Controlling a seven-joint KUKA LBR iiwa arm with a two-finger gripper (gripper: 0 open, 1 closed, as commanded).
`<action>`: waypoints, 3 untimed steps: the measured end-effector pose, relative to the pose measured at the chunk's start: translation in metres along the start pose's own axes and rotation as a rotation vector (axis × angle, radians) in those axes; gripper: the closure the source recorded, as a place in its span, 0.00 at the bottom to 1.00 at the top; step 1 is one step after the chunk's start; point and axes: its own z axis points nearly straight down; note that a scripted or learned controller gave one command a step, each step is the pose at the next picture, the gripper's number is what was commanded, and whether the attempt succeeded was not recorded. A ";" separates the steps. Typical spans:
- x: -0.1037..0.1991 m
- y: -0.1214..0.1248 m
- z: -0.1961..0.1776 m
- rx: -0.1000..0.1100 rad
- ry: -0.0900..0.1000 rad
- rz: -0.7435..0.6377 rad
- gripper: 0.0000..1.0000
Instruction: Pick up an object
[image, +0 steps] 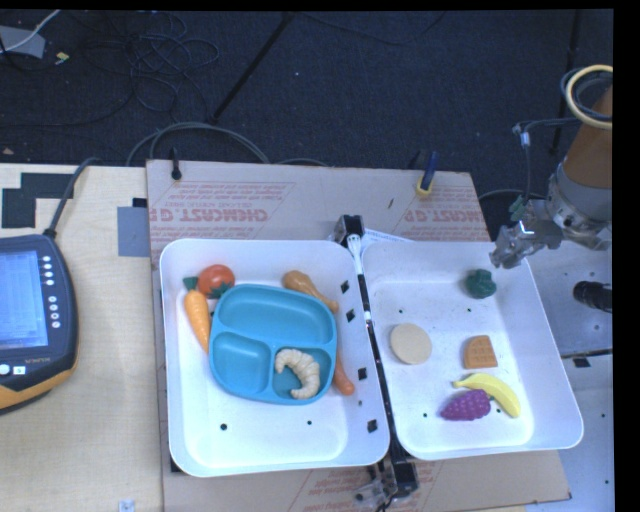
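Observation:
The right bin (530, 300) holds a dark green lump (480, 284) near its far right corner, a round beige cookie (410, 343), an orange cracker (480, 352), a yellow banana (494, 391) and purple grapes (466, 405). My gripper (512, 248) hangs at the far right corner of that bin, just above and right of the green lump. The orange-banded arm (590, 150) rises behind it at the right edge. Nothing shows between its fingers.
The left bin (190, 420) holds a blue divided plate (260, 330) with a pale shrimp (300, 370) in it, a carrot (198, 318), a tomato (215, 279) and an orange-brown piece (310, 290). A teach pendant (30, 310) lies at far left.

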 end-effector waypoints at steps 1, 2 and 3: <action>0.003 -0.081 0.110 0.005 0.004 0.005 1.00; 0.003 -0.106 0.114 0.013 0.005 0.001 1.00; 0.017 -0.003 0.050 0.000 0.002 -0.005 1.00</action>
